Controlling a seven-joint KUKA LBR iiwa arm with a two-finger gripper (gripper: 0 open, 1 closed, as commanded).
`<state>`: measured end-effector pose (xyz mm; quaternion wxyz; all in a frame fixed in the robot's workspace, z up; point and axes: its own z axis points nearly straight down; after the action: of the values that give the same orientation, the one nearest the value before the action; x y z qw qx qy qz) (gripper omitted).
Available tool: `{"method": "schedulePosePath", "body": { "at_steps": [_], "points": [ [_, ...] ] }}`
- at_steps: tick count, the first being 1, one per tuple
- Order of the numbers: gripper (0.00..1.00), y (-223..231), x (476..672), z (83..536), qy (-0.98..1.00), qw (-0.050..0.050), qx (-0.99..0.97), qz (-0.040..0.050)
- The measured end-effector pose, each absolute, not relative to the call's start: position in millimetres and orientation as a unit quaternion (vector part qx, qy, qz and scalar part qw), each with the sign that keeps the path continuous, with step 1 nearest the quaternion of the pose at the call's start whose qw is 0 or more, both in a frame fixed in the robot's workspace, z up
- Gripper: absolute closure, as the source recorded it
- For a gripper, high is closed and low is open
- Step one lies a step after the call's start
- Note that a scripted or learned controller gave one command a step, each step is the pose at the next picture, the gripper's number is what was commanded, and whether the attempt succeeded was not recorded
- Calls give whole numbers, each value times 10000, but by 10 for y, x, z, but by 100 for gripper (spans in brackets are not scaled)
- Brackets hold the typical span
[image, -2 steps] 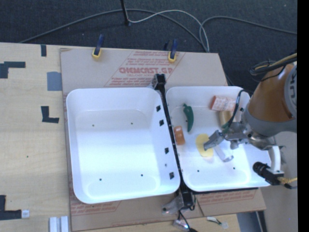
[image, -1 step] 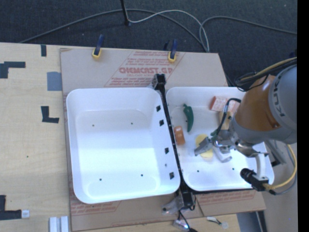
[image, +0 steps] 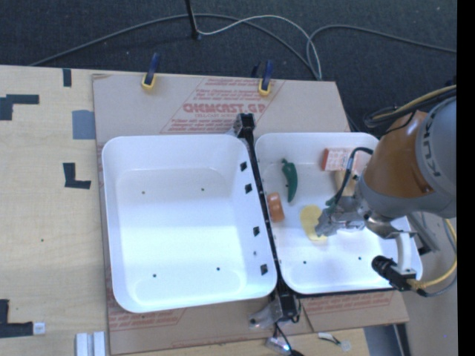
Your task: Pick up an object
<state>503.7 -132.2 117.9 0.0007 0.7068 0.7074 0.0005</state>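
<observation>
From where I stand, the grey arm with its orange band (image: 397, 165) reaches in from the right and bends down into the right bin (image: 334, 273). Its claw (image: 323, 228) hangs low over the middle of that bin, right at the edge of a flat yellow piece (image: 309, 216) that lies on the bin floor. The claw's tip overlaps the yellow piece, but I cannot tell whether it touches or grips it, and I cannot tell whether the claw is apart or together, since the wrist hides it.

Near the divider (image: 256, 199) between the bins lies a small orange object (image: 275, 208), just left of the yellow piece. Above it sits a green, pepper-shaped thing (image: 289, 178), lying lengthwise and slightly curved. Toward the bin's far right corner rests a small orange and white packet (image: 335, 159), partly tucked behind the arm.

The left bin (image: 178, 221) sits beside it on a sheet of cardboard (image: 215, 106), which two clamps (image: 151, 73) pin to the desk (image: 44, 199).
</observation>
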Motion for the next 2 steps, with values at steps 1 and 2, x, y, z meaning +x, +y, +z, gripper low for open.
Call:
{"method": "schedulePosePath", "body": {
  "at_steps": [1, 2],
  "points": [
    [100, -1318, 5027, 1595, 7073, 10, 7069, 7],
    [100, -1375, 4978, 2177, 7071, 19, 7071, 13]
  ]
}}
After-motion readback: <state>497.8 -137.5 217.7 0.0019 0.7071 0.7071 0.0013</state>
